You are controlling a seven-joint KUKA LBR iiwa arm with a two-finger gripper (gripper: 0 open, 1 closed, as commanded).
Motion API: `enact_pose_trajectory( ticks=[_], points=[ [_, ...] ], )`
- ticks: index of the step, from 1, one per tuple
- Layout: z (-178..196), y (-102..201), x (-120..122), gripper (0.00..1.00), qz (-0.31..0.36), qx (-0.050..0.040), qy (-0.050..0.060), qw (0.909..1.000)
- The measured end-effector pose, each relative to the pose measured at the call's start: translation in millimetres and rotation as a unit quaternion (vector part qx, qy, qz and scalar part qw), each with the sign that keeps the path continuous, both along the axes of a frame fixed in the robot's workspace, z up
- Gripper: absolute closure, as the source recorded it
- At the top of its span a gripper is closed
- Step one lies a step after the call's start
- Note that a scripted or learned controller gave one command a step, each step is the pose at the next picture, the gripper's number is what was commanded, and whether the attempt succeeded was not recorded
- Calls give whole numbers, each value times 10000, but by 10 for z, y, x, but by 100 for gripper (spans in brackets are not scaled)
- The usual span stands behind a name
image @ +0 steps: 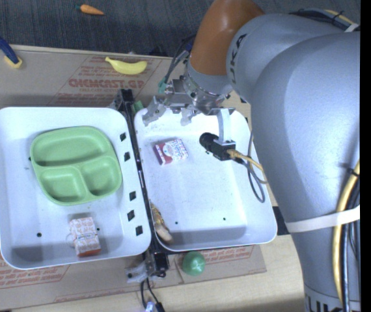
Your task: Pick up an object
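The grey arm (pixel 302 109) reaches in from the right, its orange band (pixel 221 34) above the wrist, and the pincer (pixel 170 112) hangs over the far edge of the right bin (pixel 237 220). Its two fingers are spread apart with nothing between them — one fingertip (pixel 151 114) points toward the divider between the bins, the other sits just beside it toward the arm.

Just below the pincer, on the floor of the right bin, lies a small red-and-white packet (pixel 170 151), apart from the fingers and not touched by them. A black part with a yellow cable (pixel 219 147) hangs off the arm to the packet's right. At the near left corner of that bin a tan object (pixel 160 227) rests against the wall.

The left bin (pixel 10 174) holds a green divided tray (pixel 75 164) and, nearer the camera, a small orange-and-white carton (pixel 84 235).

Outside the bins, a yellow banana (pixel 126 65) lies on the worktop (pixel 55 77) beyond them, a green ball (pixel 193 263) sits at the near edge, a blue-and-yellow item (pixel 7 51) rests at the far left corner — and an orange carrot-like piece (pixel 92 9) lies on the dark floor (pixel 140 12).
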State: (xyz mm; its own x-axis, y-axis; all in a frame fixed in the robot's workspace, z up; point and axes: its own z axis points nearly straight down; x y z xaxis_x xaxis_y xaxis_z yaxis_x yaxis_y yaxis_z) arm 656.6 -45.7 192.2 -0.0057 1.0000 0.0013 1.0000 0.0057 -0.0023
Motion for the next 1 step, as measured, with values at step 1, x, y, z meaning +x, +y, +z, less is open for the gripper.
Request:
enact_pose_trajectory(
  ticks=[1],
  points=[
    [221, -395, -40, 0, -8, -5, -9, 10000]
  ],
)
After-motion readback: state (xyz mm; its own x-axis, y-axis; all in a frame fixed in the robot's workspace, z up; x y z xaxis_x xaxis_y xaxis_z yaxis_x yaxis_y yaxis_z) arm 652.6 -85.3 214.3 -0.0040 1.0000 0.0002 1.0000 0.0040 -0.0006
